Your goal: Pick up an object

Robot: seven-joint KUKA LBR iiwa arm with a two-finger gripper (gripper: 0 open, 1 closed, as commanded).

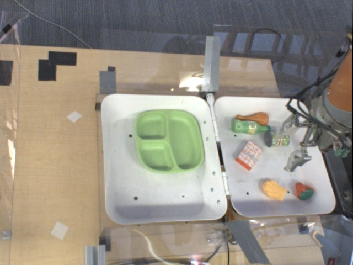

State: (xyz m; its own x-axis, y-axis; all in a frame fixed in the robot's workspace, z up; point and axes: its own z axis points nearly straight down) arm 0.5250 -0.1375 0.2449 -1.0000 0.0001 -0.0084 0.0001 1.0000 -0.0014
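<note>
The claw (294,142) hangs over the right bin (325,206) with its two fingers set wide apart and nothing between them. Five small objects lie in this bin, one of each kind. Just left of the claw is a small can (277,141), lying on its side, grey with a green label. Further left are a green bottle (249,127) and a brown drumstick (255,117), touching each other. Below-left is a red and white box (249,155). Below the claw lie a yellow corn piece (274,190) and a red strawberry (304,191). The left bin (118,197) holds one green tray (168,140) with three compartments.
</note>
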